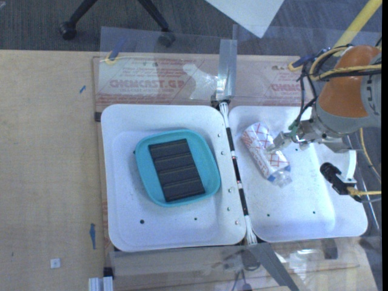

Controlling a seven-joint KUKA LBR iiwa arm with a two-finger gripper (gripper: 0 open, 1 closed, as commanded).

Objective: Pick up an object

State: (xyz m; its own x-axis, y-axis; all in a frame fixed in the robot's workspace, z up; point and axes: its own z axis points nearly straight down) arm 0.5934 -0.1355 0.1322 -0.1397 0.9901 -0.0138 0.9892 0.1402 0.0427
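In the right bin (315,217) a small clear plastic bottle (265,152) with a red-and-white label lies on its side, near the divider. Expect it light, slick and easily dented; grip across its labelled middle. Your gripper (286,139) sits just beside its upper end, though how far it is parted cannot be told. The left bin (121,223) holds a teal tray (145,162).

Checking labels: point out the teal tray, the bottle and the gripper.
teal tray (144,180): camera view, on its bare left rim, in the left bin.
bottle (262,149): camera view, on its red-and-white label, in the right bin.
gripper (285,139): camera view, at its tip beside the bottle.
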